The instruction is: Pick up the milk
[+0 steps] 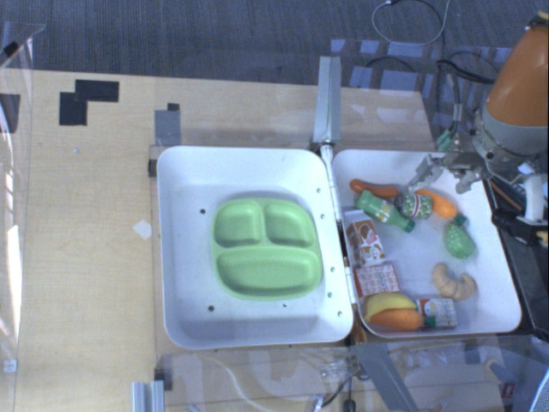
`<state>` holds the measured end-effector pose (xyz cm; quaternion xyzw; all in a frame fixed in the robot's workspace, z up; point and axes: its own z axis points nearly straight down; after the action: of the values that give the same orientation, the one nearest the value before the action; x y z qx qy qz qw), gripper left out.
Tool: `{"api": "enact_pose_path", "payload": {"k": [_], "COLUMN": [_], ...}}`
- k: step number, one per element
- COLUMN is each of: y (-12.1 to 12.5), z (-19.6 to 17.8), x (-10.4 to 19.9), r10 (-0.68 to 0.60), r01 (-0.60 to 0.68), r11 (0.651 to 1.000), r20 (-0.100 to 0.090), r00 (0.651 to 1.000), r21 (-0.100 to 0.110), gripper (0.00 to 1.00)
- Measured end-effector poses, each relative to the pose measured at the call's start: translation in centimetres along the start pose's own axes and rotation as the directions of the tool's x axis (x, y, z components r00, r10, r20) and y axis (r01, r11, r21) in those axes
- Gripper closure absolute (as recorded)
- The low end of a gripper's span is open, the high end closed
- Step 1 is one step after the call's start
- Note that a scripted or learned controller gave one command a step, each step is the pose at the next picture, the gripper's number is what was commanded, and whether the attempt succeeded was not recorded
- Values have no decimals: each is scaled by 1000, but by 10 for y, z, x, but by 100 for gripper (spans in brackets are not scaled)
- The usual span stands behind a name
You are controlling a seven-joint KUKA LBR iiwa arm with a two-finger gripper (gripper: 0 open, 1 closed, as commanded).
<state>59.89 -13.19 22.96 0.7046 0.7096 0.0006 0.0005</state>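
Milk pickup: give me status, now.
Gripper hovering over right bin's far side, above the green bottle and carrot. Milk carton untouched at left wall. Cracker box crowds the milk.

Plate [266, 249] in left bin [184, 316]; milk [365, 240] in right bin [506, 303].

The arm [520, 84] shows a rounded orange band above a grey wrist section with a paler ring beneath it. Below that sits a cluster of grey metal brackets and fittings. Thin black cables [459, 67] loop beside the wrist, and a small green part shows at its side.
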Motion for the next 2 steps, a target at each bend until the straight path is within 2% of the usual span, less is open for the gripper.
{"api": "enact_pose_path", "payload": {"k": [1,2], "y": [7,8], "z": [140,131], "x": [40,42], "r10": [108,106], "r01": [-108,-106], "r11": [994,994], "r20": [1,-2], "r00": [994,994], "r21": [-5,-4], "gripper": [0,100]}}
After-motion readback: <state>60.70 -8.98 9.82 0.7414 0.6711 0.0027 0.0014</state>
